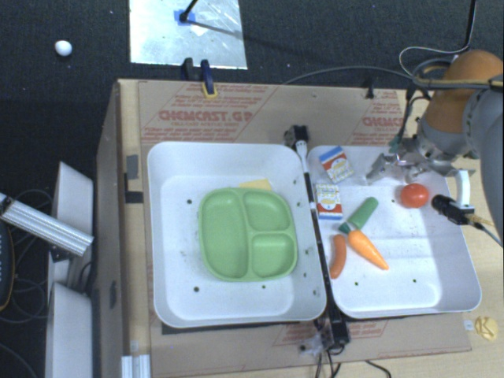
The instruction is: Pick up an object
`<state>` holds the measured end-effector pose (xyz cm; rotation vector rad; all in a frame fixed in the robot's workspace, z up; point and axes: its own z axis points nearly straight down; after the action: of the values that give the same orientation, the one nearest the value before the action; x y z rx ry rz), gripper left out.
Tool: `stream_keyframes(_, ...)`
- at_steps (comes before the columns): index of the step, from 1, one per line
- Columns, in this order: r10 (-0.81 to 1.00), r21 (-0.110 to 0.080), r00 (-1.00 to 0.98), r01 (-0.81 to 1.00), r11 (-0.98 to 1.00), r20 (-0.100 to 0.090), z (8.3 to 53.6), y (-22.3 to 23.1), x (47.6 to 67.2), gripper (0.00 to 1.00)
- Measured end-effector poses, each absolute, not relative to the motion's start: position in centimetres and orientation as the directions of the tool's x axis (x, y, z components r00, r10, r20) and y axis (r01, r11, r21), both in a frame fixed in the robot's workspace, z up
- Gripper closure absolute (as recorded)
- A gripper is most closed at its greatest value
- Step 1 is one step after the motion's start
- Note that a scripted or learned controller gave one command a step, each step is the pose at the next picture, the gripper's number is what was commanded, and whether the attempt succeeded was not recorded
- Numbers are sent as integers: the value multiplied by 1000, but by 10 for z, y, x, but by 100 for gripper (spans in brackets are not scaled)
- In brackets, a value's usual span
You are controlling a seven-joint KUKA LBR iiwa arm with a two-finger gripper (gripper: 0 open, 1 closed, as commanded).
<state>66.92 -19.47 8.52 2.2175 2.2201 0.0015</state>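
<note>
Working down from the right bin (pixel 453 290), its far wall is the main hazard: the tool (pixel 391 164) hangs just beside it, and a descent there could strike the rim. Whether its fingers are wide or narrow I cannot tell. The tomato (pixel 414 194), the likeliest pick, lies near that wall with open floor toward the carrot (pixel 368 248).

We see a green divided plate (pixel 248 235) in the left white bin (pixel 169 172), a yellow piece (pixel 256 184) peeking from behind it, and a white ball (pixel 64 48) on the dark floor
</note>
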Motion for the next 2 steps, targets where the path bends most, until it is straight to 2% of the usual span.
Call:
stream_keyframes(1,1000,7,-3,1000,3,-3,97,-195,670,100)
stream_keyframes(2,1000,7,-3,1000,3,-3,97,-195,670,0)
